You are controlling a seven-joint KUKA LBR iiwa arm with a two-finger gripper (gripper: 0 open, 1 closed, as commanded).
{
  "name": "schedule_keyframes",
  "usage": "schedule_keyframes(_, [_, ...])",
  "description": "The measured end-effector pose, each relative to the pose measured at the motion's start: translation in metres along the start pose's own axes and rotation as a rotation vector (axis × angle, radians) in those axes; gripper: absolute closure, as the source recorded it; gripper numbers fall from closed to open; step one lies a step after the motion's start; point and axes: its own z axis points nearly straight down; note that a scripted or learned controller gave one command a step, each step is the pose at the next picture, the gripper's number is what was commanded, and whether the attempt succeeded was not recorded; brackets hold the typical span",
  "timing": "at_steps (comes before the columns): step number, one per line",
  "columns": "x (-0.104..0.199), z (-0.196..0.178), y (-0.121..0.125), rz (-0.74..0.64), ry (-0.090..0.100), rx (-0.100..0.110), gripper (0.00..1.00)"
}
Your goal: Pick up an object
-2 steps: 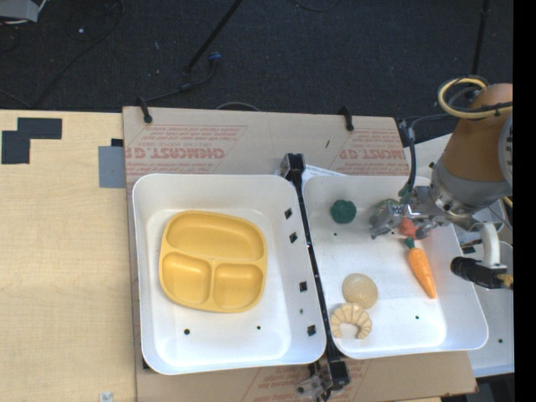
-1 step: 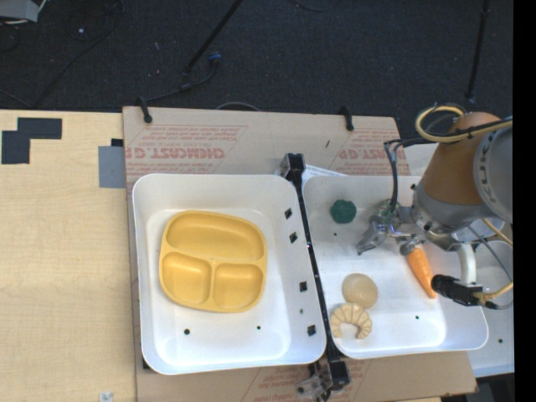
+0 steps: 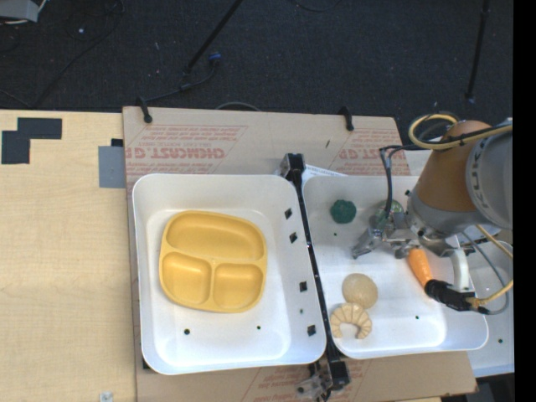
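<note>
While gripper (image 3: pixel 368 243) hangs mid-right, jaw state untellable | green ball (image 3: pixel 342 211) just beside; risk: nudging it, it rolls away

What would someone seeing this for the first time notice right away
The big yellow divided plate in the left bin draws the eye first. Next comes the grey arm with its orange band, reaching into the right bin, its gripper low near a dark green ball. In front of it lie a round beige piece and a croissant.

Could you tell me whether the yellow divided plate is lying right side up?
Right side up: the yellow plate shows its three hollow compartments facing the camera.
</note>
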Motion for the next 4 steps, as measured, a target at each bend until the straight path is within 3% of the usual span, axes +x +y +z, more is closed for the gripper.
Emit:
schedule_keyframes(1, [-0.001,-0.011,0.000,0.002,0.000,-0.001,1.00])
schedule_keyframes(4, [0.002,-0.147,-0.012,-0.003,-0.002,-0.007,1.00])
